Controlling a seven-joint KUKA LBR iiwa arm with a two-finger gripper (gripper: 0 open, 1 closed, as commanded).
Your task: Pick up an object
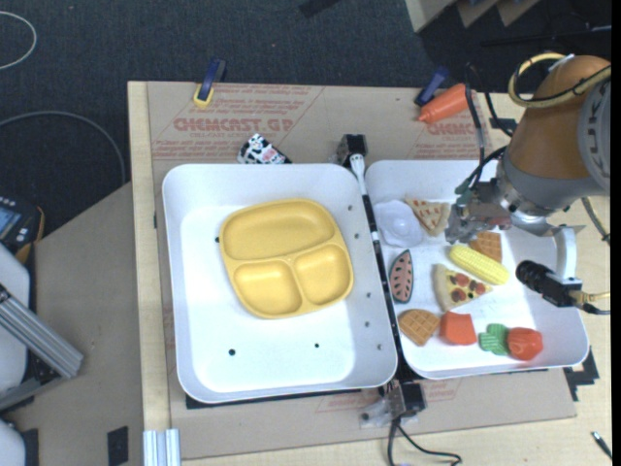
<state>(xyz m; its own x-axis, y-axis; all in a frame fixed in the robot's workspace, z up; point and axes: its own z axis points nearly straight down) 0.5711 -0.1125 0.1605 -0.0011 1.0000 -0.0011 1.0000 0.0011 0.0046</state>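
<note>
Jaws: upper middle of right bin; open or closed, cannot tell.
Plate: yellow, centre of left bin.
Corn: right bin, just below-right of jaws, long axis running upper left to lower right.
Pizza: below corn.
</note>
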